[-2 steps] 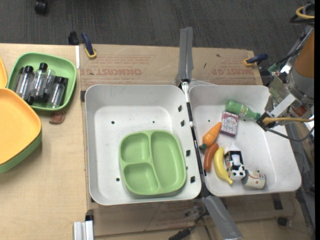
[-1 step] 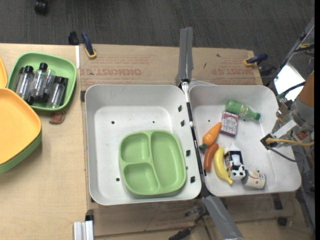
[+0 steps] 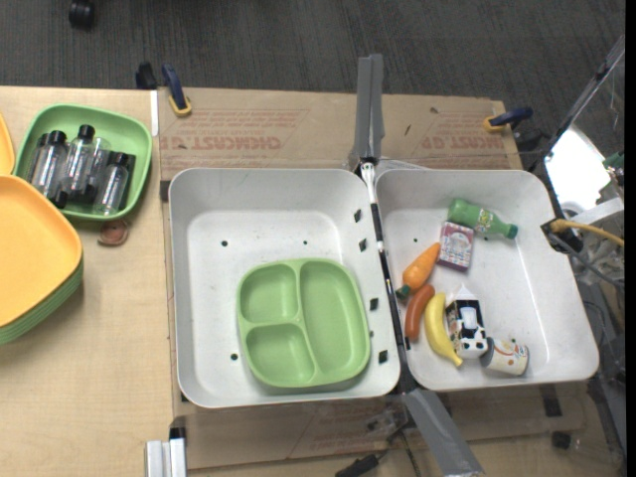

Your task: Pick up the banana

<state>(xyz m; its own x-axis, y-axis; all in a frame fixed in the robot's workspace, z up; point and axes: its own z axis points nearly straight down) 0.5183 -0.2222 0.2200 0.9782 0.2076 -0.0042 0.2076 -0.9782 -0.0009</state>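
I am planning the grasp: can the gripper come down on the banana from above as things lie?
Probably yes, but tightly: the banana lies uncovered in the right bin, with a red sausage beside its left and a cow-print carton against its right.

You see the banana lying in the right bin, just beside a red sausage and a cow-print carton; a green divided tray sits in the left bin.

a green divided tray lies in the left bin; a carrot and what may be a green bottle lie in the right bin.
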